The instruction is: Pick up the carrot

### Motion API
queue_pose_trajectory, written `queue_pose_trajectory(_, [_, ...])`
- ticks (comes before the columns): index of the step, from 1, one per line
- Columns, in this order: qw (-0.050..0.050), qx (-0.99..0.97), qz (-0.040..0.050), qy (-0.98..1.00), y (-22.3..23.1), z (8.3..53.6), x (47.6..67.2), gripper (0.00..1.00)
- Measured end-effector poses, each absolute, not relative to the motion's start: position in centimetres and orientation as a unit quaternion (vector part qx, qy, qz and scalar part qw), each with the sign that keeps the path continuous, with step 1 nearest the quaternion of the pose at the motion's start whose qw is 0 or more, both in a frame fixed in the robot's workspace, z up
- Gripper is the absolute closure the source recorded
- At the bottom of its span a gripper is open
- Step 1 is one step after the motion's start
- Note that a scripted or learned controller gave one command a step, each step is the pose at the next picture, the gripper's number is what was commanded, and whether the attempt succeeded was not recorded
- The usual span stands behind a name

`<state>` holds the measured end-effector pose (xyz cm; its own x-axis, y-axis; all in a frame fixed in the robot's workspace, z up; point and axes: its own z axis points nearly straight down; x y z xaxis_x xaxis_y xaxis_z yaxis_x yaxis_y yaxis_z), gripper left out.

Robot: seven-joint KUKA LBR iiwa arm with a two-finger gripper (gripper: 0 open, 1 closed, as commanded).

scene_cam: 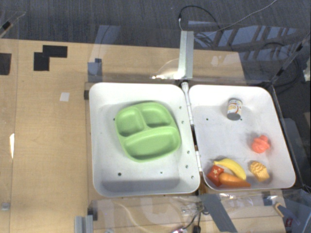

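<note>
The carrot (pixel 233 180) lies in the right bin (pixel 214 130), down in its near left corner, lengthwise along the near wall and close against it. A red strawberry-like piece (pixel 215 173) touches the carrot's left end, tucked into the corner by the wall between the bins. A banana (pixel 232 167) lies just above the carrot, slanting across it and touching or nearly touching its upper side. A yellow, bumpy food piece (pixel 259 170) sits just to the right of the carrot's tip, near the near wall. So the carrot is hemmed in on the left, above and at the right tip, with the bin's edge along its near side.

Higher up in the same bin, an orange-red piece (pixel 261 144) rests near the right wall, well apart from the carrot. A small can (pixel 234 108) stands toward the far side. The middle and left part of this bin floor between the can and the crowded corner is open.

The left bin (pixel 102 174) holds a green divided plate (pixel 147 130), set slightly turned, with bare floor around it on all sides.

The wooden surface (pixel 43 140) stretches to the left of the bins. I cannot tell the state of the end effector.
</note>
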<state>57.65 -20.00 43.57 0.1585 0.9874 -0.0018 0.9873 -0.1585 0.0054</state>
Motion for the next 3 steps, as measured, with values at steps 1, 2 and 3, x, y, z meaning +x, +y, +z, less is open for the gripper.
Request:
queue_pose_trajectory(1, [0.006,0.758,0.0024,0.652,-19.9,44.8,57.8,1.00])
queue_pose_trajectory(2, [0.009,0.755,0.0037,0.656,-19.7,46.1,57.9,1.00])
queue_pose_trajectory(3, [0.002,0.675,0.0018,0.738,-6.6,43.6,59.5,1.00])
